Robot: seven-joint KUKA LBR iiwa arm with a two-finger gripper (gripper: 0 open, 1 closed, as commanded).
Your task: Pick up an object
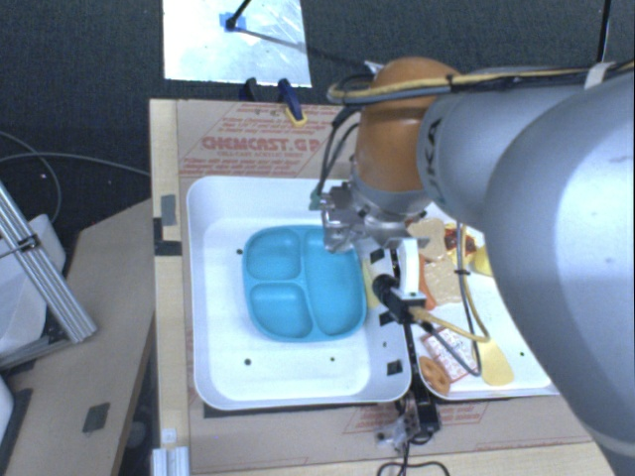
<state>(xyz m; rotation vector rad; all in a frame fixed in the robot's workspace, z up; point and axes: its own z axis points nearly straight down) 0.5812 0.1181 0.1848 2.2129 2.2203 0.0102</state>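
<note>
Blue tray (301, 296) lies flat in left bin (213, 365). Gripper (342, 234) hangs at the tray's upper right rim — jaw state, cannot tell. Risk — the low, wide rim may slip a pinch, or the tray tips and drops.

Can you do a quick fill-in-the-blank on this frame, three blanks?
1. The divided tray in the left bin is coloured ____.
2. That tray has ____ compartments.
3. The arm's band above the wrist is coloured ____.

Missing words: blue; three; orange.
</note>
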